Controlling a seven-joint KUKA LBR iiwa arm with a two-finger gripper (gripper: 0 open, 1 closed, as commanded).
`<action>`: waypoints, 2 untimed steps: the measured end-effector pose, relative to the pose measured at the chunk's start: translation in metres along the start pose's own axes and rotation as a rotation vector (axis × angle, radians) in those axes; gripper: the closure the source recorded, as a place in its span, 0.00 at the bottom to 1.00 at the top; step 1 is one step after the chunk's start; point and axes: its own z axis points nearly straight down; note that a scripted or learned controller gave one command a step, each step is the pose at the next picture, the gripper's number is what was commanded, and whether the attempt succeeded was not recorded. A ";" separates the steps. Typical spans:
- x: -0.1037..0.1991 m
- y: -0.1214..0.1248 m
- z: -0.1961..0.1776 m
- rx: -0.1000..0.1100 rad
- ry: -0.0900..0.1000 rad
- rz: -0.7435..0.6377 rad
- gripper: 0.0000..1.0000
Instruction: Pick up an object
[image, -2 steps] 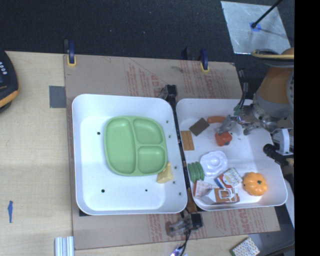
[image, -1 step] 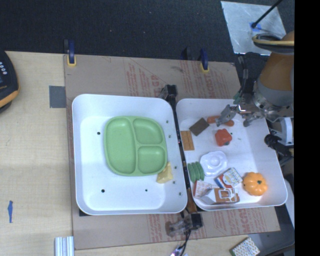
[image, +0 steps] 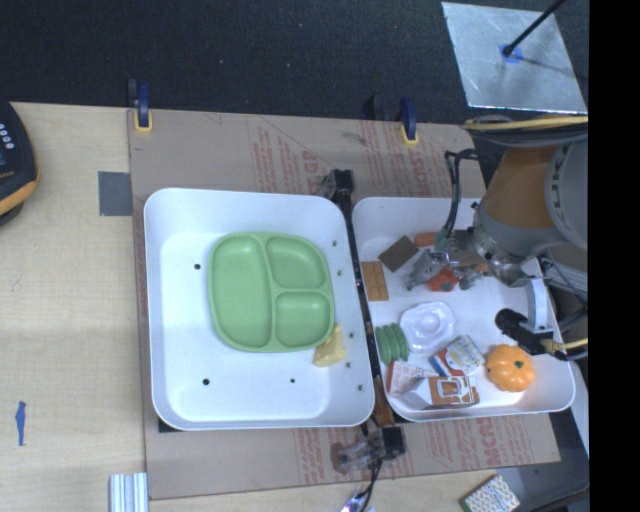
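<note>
Objects crowd the right bin (image: 560, 400) just below the claw (image: 445, 268), whose opening I cannot tell, so it should drop straight onto the clear cup (image: 428, 325) beneath it, avoiding the brown block (image: 398, 253) beside it.

Pale green divided plate (image: 270, 291), white bins (image: 170, 300), orange pumpkin (image: 511, 368), yellow scrap (image: 330, 347), dark green ribbed piece (image: 391, 343)
</note>
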 end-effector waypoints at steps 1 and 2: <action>0.011 0.055 0.021 -0.011 -0.002 0.000 0.00; 0.005 0.071 0.019 -0.012 -0.002 0.000 0.00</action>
